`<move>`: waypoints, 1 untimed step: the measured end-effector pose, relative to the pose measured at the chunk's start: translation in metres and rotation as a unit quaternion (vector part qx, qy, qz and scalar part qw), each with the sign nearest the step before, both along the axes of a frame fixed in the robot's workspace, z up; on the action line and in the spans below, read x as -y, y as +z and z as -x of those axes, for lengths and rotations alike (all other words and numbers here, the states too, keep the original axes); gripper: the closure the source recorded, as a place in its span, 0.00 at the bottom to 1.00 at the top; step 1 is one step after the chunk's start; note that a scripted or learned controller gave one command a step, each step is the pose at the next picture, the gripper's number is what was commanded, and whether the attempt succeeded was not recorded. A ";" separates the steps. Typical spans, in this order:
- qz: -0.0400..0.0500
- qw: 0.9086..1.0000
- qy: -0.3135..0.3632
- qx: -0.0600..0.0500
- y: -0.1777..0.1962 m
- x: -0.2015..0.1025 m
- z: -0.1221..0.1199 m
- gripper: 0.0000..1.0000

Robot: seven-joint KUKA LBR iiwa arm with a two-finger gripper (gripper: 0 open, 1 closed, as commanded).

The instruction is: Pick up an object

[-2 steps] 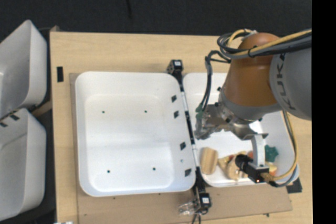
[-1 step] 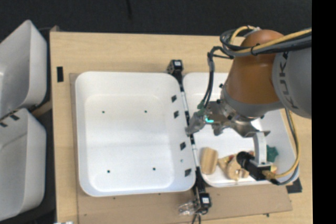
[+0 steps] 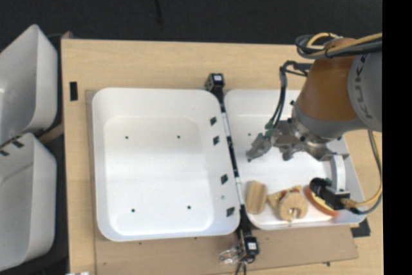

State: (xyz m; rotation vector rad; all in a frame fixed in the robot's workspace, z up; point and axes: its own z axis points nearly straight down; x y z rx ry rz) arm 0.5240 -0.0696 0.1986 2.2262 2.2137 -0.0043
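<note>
Along the near wall of the right bin (image 3: 257, 109) lie three things. A tan wooden block (image 3: 256, 196) stands nearest the divider. Right of it is a pale wooden piece with holes (image 3: 290, 205), and further right a red and orange object (image 3: 320, 205), partly hidden by the robot's own hardware. My gripper (image 3: 270, 146) hangs over the middle of the right bin, up and away from the three things, with nothing seen in it.
The left bin (image 3: 96, 158) sits beside the right one, with a row of black clips (image 3: 224, 158) along the divider between them. The arm's orange band (image 3: 328, 90) covers the right bin's far right part. Bare wooden bench (image 3: 161, 64) surrounds both bins.
</note>
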 end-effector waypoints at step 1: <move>0.000 1.000 0.001 0.003 0.063 0.039 0.035 0.00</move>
